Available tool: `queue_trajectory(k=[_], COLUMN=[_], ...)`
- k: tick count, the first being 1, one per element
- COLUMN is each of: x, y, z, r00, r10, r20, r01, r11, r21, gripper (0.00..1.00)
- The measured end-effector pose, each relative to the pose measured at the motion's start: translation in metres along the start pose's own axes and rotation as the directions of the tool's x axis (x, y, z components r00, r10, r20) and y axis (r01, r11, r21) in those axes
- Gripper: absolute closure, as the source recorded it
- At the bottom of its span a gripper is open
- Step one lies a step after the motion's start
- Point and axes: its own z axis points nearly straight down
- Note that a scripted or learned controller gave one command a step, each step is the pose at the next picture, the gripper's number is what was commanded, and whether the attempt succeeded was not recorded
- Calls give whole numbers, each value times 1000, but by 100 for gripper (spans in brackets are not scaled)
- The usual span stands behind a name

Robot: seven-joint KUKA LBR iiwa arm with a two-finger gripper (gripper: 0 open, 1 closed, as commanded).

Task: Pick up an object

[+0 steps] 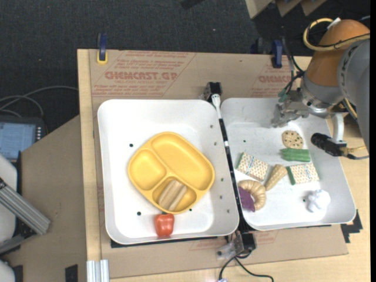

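White plastic crowds the hand [286, 111] at the far rim of the right bin [346, 184], its grip state unreadable, so a clean pick means descending squarely over the cookie [292, 138] just below it, clear of the green piece [295, 154].

My counter [147, 78] is brown board printed with red lettering, and 2 shallow white bins sit directly on it, the left bin [114, 163] touching the right bin [335, 207].

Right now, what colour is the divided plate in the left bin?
Yellow; the divided plate shows best in the camera view.
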Motion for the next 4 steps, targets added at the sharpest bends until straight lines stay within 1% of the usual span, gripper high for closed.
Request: queue_trajectory(k=[1, 2, 3, 4], x=[-2, -27, 6, 4], y=[2, -14, -22, -23], z=[-55, 10, -48, -44], r00=[1000, 1000, 1000, 1000], r10=[2, 5, -1, 1], r20=[-1, -4, -3, -3], r01=[-2, -5, 1, -1], r11=[1000, 1000, 1000, 1000], r21=[-2, 6, 0, 5], gripper=[100, 100, 100, 0])
